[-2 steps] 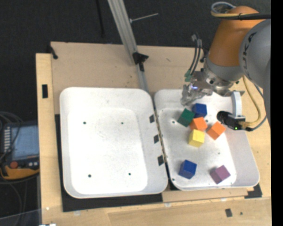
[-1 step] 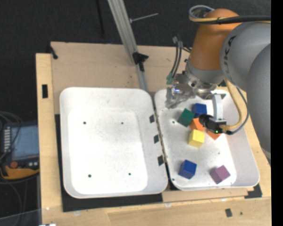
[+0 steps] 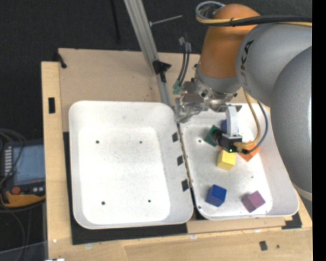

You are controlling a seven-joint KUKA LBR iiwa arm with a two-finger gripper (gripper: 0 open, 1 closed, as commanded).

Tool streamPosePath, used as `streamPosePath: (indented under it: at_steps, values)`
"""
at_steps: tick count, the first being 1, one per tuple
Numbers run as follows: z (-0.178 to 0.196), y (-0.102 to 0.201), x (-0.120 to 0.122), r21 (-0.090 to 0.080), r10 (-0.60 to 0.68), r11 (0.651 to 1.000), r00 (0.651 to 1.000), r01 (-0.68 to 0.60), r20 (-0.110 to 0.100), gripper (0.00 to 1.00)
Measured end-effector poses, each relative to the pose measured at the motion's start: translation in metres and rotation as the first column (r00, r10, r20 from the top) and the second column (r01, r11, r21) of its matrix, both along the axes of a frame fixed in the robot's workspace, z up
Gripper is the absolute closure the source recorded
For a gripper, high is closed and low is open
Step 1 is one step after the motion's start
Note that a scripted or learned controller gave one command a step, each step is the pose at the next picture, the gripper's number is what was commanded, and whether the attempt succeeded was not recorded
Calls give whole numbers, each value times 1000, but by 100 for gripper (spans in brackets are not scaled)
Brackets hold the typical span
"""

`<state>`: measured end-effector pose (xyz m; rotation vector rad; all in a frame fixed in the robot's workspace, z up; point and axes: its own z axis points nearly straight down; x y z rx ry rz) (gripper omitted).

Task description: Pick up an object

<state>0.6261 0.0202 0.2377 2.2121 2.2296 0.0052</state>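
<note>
- Yellow cube (image 3: 226, 160) looks the likeliest pick. It sits about mid-floor in the right bin (image 3: 277, 189), a little toward the far edge.
- The end effector (image 3: 183, 112) hangs at the right bin's far-left corner, over the ridge where it meets the left bin (image 3: 87, 145). Released or clenched cannot be told from this angle, and nothing is seen in its grasp.
- The line that matters: the yellow cube lies inward from the end effector, toward the near edge and the right edge at once. By this reading, that means a diagonal trip to the bin's middle.
- A cube has no long axis to worry about. Its faces look turned a touch off the bin's edges, so a little wrist rotation may be wanted.
- It's crowded there! An orange piece (image 3: 249, 152) lies just beside the yellow cube on the right-edge side, and a green piece (image 3: 211, 136) sits near it on the far-edge side.
- The yellow cube's near-edge and left-edge sides look open, which seems the better room for closing in.
- Alternatives: a blue cube (image 3: 216, 195) sits by the near edge close to the left wall, and a purple cube (image 3: 254, 200) sits toward the near-right corner. Both stand clear of their neighbours.
- One risk is the corner rim below the end effector, which probably must be cleared before any descent.
</note>
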Motion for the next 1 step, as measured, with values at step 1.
streamPosePath:
  at_steps: [1]
  values:
    - [7,60,2,0,1,1000,1000,-1,-1,100]
